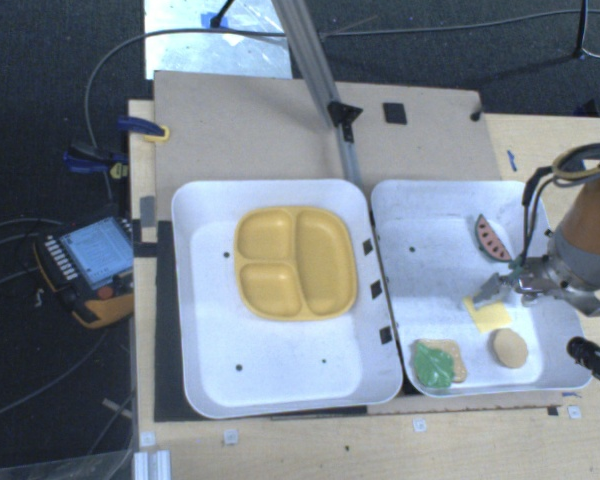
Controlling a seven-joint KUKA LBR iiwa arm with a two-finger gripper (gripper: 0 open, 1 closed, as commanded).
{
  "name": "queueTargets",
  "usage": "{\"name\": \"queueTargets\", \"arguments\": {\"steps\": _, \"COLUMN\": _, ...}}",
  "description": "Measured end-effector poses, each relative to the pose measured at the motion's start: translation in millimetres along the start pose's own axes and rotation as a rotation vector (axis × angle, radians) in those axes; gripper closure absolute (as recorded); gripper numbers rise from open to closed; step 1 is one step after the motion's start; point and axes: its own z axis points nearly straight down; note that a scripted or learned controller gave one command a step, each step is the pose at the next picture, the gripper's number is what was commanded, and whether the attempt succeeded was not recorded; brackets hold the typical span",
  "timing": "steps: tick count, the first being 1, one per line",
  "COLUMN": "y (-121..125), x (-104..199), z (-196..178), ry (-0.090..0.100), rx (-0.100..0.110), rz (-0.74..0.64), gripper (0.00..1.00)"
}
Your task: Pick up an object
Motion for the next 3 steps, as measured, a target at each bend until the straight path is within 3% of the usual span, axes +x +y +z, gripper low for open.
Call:
{"name": "queueTargets", "arguments": {"steps": 1, "y": 2, "x": 0, "z": 23, "ry": -0.001, "rx": -0.007, "rz": 0.0, "gripper": 0.0}}
{"name": "queueTargets", "arguments": {"steps": 2, "y": 5, "x": -2, "z": 9, "ry": -0.008, "rx": -0.019, "rz": 0.0, "gripper": 1.0}}
{"name": "queueTargets", "arguments": {"steps": 3, "y": 3, "x": 1, "z": -35, "ry": -0.003, "rx": -0.008, "rz": -0.003, "gripper": 1.0}}
